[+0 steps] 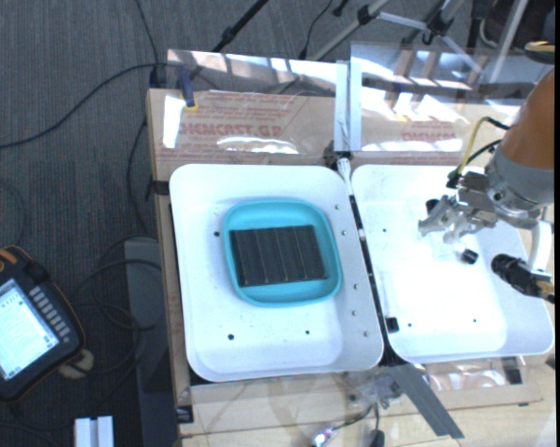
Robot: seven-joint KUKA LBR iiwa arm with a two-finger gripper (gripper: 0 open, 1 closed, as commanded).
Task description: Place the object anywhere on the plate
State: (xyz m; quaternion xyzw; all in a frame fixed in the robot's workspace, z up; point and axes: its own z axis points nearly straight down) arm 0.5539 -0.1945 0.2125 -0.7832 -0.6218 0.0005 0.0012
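A teal square plate (281, 214) with a raised rim sits in the middle of the left bin (205, 333). A dark grey ribbed slab (278, 254) lies flat on the plate and covers most of its floor. My gripper (446, 227) hangs over the upper part of the right bin (447, 329), well to the right of the plate. It is open, its pale fingers stand apart and nothing is between them.
A small black piece (469, 255) lies on the right bin's floor just below the gripper. The raised ridge between the bins (361, 250) separates the gripper from the plate. A teach pendant (19, 324) rests on the floor at the left.
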